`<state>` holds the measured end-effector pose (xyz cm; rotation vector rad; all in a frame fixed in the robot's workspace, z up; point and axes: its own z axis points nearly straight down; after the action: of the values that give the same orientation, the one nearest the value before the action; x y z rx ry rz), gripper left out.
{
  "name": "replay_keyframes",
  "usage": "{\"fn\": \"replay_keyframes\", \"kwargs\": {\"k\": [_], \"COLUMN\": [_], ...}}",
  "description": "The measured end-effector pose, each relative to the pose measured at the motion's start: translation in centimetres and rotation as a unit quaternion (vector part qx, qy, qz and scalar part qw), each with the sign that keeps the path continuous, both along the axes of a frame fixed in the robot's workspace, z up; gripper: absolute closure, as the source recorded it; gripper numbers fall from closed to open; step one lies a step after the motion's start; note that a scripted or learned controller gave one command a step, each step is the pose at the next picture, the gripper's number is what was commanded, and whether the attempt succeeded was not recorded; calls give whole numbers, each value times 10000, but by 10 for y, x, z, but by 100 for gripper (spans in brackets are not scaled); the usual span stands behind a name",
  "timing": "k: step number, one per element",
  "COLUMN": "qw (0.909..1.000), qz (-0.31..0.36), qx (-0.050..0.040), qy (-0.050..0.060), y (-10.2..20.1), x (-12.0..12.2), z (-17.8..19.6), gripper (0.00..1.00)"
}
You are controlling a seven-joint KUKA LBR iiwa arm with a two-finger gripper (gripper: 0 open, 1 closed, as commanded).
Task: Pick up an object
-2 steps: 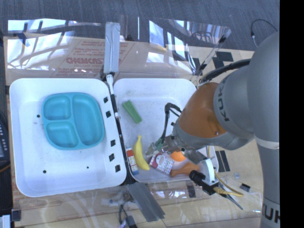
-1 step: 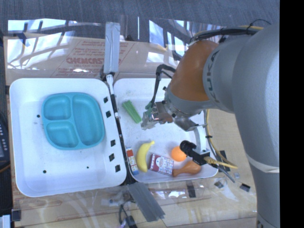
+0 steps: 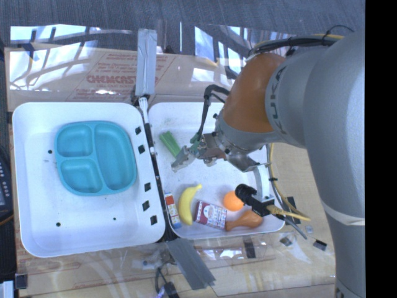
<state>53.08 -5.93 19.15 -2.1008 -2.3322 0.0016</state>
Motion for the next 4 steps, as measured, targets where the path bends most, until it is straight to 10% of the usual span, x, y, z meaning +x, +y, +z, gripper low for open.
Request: {"fn": "replay_keyframes", "kwargs": {"k": [1,2,3,4], "qw": [9986,9987,9987,9998], "qz": [-528,-509,-506,178], "qx": [-7,-5,-6,-29], "qy": [4,23,23,-48], "y": [-47,-47,-47,-36], "x": [-16,-17,-17,-52], "z": [-101,-92,-92,-98], "gripper": [0,100,0,0]}}
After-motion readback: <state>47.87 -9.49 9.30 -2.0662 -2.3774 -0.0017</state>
